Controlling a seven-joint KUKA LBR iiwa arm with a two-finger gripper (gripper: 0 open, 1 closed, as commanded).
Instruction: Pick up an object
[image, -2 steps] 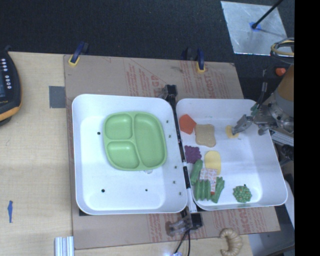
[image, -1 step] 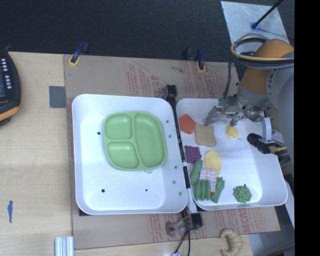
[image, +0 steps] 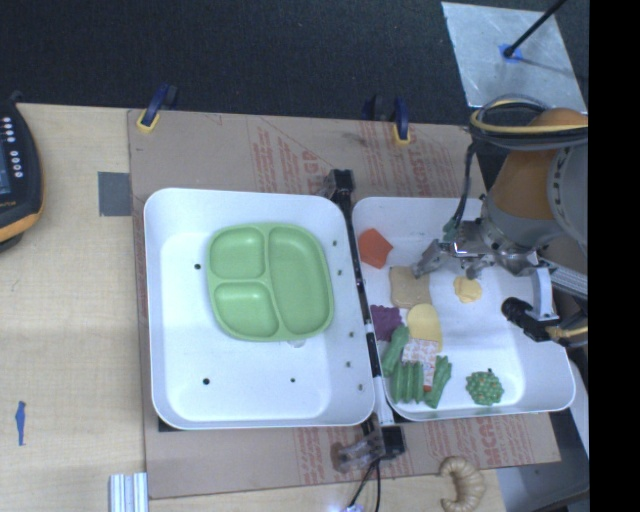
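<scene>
My gripper (image: 455, 268) hangs over the upper middle of the right bin (image: 545, 385), open, with nothing between its fingers. A small yellow piece (image: 467, 290) lies just below it on the bin floor. To its left are an orange-red piece (image: 373, 247) and a tan slab (image: 407, 287). Lower down lie a yellow fruit (image: 424, 322), a purple piece (image: 384, 320), a bundle of green beans (image: 410, 377) and a green clump (image: 484, 386).
The left bin (image: 180, 390) holds a green divided plate (image: 270, 280). The grey arm with its orange band (image: 530, 170) comes in over the right bin's upper right corner. A black part (image: 525, 315) juts over that bin's right side.
</scene>
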